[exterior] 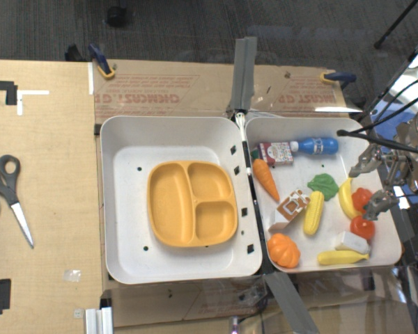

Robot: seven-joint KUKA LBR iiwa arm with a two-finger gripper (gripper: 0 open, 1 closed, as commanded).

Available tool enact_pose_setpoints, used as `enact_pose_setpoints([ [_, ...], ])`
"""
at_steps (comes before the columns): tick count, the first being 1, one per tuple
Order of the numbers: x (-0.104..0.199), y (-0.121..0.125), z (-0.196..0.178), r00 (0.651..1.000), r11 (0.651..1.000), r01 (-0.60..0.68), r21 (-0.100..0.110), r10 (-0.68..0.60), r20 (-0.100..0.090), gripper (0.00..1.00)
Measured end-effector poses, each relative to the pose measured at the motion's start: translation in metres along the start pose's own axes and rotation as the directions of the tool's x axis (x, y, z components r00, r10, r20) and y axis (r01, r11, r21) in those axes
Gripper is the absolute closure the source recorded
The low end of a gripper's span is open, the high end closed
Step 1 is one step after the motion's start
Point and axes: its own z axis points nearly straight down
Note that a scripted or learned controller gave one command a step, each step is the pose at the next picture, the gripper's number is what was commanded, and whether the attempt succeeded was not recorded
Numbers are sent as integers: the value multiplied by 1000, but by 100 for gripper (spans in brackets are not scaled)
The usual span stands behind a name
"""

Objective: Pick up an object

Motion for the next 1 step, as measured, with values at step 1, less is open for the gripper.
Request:
enact_pose_setpoints([
  [1,-15,11,101,999,999,47,0,-47,1,0],
])
